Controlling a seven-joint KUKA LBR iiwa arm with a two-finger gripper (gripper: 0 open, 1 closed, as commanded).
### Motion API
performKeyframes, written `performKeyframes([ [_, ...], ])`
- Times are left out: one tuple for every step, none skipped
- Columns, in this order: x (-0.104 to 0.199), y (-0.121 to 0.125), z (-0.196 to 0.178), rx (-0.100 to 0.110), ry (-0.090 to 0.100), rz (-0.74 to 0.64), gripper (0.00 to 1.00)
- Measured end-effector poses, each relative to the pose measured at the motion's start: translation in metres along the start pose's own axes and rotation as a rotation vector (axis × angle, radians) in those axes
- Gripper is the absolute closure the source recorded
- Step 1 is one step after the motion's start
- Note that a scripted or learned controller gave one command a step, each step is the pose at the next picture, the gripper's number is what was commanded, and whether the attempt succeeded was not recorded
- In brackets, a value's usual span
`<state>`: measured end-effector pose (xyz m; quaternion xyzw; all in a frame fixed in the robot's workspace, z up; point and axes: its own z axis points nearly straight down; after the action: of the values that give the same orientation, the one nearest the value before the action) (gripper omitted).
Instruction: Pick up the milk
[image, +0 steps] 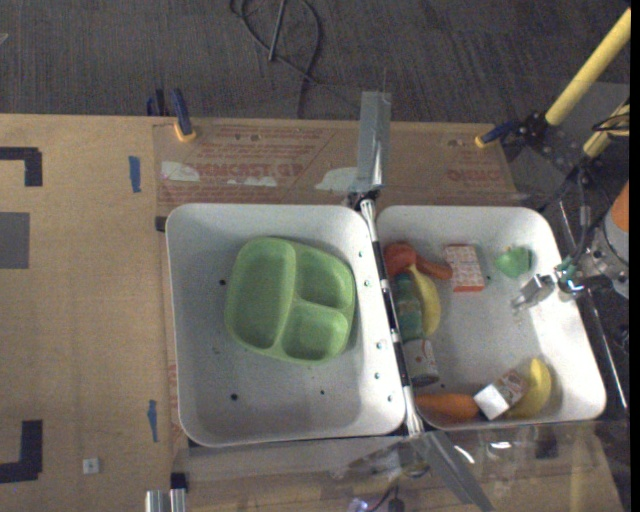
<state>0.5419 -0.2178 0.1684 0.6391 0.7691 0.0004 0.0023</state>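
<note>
The milk (503, 392), a small carton with a white top, is lying on its side in the near right corner of the right bin (480, 330). It is resting against a banana (538, 386) that is curving along its right side, and a carrot (450, 405) is lying just to its left along the bin's near wall.

The gripper (533, 291) is hanging at the right side of the same bin, over bare white floor, with the arm (610, 260) reaching in from the right. Whether it is open or closed cannot be told from this view, and nothing is visibly held in it. The milk is sitting nearer to the viewer than the gripper and slightly left of it, apart from it and not touching.

Farther back in the right bin, a small green object (513, 262) is lying near the far right corner, a red-and-white box (464, 268) is sitting to its left, and more toy foods are crowding along the left wall, among them a second banana (428, 301) and a red piece (400, 256).

The left bin (200, 380) is holding a green divided plate (291, 298) lying flat toward its far side.
</note>
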Motion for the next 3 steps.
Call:
performKeyframes([
  [0.064,-0.048,-0.024,0.006,0.005,0.228,0.0],
  [0.123,-0.041,-0.008,0.006,0.004,0.133,0.0],
  [0.122,-0.04,-0.018,0.003,0.003,0.135,1.0],
])
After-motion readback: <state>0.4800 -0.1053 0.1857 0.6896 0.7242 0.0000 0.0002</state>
